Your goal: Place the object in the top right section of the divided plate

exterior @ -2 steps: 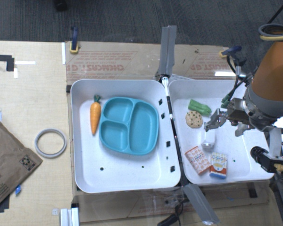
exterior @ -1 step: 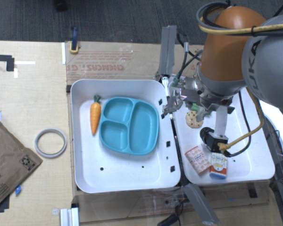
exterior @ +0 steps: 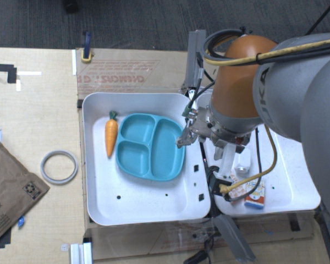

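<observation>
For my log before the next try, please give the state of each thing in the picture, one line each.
carrot: lying in the left bin, beside the plate, not on it.
divided plate: flat in the left bin, nothing in its sections.
left bin: holds carrot and plate.
gripper: over the plate's right edge; fingers unclear.

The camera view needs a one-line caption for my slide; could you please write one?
KUKA arm's end effector hovers at the blue divided plate in the left bin, toy carrot lying beside it.
</observation>
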{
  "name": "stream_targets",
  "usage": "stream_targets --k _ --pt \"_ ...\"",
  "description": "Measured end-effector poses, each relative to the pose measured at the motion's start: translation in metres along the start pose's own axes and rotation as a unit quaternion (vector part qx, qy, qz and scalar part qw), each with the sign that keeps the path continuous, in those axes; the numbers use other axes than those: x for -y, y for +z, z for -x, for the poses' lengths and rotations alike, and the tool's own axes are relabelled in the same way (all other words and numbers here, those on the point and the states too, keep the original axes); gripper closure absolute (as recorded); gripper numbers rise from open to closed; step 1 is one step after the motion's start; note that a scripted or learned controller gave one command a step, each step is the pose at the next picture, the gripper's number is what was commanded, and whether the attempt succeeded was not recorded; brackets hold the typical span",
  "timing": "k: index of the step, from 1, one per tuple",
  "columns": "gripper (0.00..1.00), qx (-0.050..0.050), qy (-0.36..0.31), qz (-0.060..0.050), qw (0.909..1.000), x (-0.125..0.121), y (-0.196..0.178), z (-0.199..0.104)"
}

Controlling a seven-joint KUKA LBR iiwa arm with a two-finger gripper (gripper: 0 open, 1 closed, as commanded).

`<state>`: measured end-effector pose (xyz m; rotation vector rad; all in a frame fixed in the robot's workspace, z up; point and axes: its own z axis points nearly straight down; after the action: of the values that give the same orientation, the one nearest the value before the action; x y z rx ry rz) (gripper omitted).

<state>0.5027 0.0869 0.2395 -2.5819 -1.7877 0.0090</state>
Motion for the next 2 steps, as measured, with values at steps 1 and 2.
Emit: stream_targets --k 1,2 --pt "0.00 0.000 -0.051 0.001 0.9987 -0.026 -0.015 -0.087" --pt "0.00 0.000 0.164 0.000 0.9865 0.047 -0.036 -0.057"
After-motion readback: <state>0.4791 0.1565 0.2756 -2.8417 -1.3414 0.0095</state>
